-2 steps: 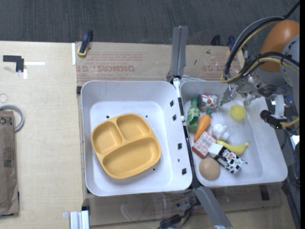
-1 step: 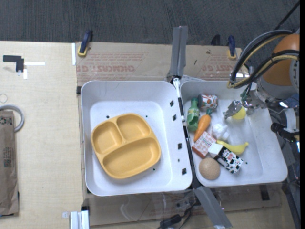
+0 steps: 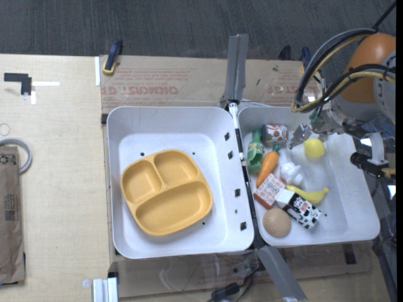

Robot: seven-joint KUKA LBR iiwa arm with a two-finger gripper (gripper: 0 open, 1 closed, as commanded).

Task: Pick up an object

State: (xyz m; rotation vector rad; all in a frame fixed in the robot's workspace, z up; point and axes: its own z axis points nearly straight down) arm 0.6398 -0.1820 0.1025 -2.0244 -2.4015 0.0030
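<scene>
My gripper (image 3: 304,135) hangs over the back of the right bin (image 3: 359,222), reaching in from the right under the grey arm with its orange band. A yellow lemon (image 3: 314,148) lies right beside its tip, touching or nearly touching it. Close by on the left are a small can (image 3: 275,133), a green bottle (image 3: 255,151) and an orange carrot (image 3: 267,167). Further forward lie a white lumpy toy (image 3: 291,172), a red-and-white box (image 3: 269,189), a banana (image 3: 310,194), a black-and-white carton (image 3: 303,212) and a brown ball (image 3: 276,223).
The left bin (image 3: 126,131) holds a yellow divided plate (image 3: 167,190). Cables loop above the wrist at the right. A black fitting (image 3: 368,161) juts over the right bin's far side. Cardboard (image 3: 164,80) lies behind the bins.
</scene>
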